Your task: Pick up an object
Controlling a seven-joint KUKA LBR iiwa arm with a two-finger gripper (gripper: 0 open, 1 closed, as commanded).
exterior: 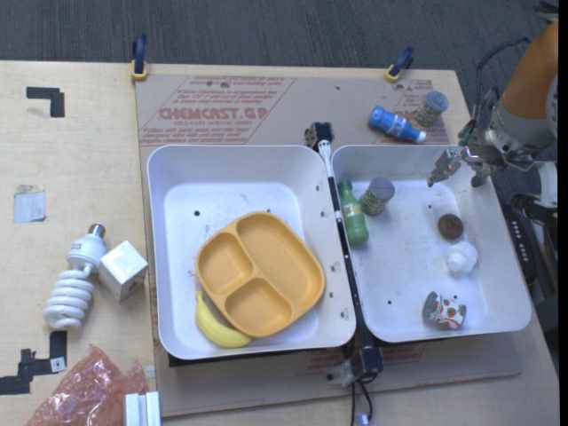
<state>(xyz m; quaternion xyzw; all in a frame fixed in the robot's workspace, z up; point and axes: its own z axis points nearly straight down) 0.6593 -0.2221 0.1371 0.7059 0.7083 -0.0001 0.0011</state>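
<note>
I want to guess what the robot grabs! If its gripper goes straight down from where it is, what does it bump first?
Probably bare white floor near the back edge of the right bin. The gripper hangs over that corner; the brown disc lies nearer the camera. Depth is unclear.

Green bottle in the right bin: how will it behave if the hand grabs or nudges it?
The green bottle lies on its side against the right bin's left wall, so it'd probably roll if nudged. It looks like smooth plastic, likely light and somewhat slippery.
</note>
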